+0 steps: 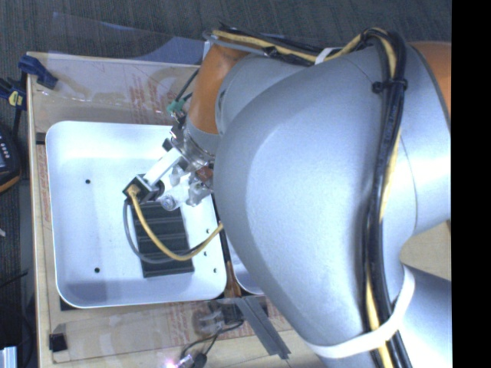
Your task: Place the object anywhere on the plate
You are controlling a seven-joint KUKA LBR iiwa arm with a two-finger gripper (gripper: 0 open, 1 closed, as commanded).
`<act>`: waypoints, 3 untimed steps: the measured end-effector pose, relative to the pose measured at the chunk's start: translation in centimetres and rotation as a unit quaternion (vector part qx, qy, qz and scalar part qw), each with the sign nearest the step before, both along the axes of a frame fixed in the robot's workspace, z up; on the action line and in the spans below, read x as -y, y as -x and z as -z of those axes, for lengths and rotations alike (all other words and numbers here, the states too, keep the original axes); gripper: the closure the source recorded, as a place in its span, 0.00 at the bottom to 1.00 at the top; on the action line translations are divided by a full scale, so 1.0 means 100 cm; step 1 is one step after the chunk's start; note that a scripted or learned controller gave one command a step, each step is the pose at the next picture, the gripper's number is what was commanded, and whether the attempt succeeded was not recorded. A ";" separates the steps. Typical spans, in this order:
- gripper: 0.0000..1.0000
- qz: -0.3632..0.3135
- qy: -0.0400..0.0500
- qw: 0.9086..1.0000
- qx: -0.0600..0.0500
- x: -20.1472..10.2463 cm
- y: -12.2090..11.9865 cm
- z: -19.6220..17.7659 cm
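Note:
My gripper (163, 236) hangs over the middle-right of the left white bin (84, 205), seen from above as a dark ribbed block with a yellow cable looped around it. Silver wrist parts (180, 179) join it to the orange band (205, 90) of the arm. The block covers whatever lies straight beneath it. The big grey arm body (322, 190) covers the right half of the view and nearly all of the right bin, of which a white corner (244, 280) peeks out under the arm.
The left bin's white floor lies bare to the left of and behind the gripper. A wooden bench edge (115, 332) runs along the front, with small hardware and cables (219, 320) on it. Blue clamps (31, 71) sit at the far left corner.

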State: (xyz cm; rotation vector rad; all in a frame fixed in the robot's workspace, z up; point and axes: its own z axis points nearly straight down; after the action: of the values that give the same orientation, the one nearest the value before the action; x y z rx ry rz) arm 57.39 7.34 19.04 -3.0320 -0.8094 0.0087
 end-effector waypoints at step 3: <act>1.00 -0.310 -0.001 0.951 0.000 -0.147 0.021 0.099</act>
State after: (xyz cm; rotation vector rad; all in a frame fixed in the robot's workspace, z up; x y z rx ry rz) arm 55.31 22.03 9.11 -2.6314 -1.7105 0.0085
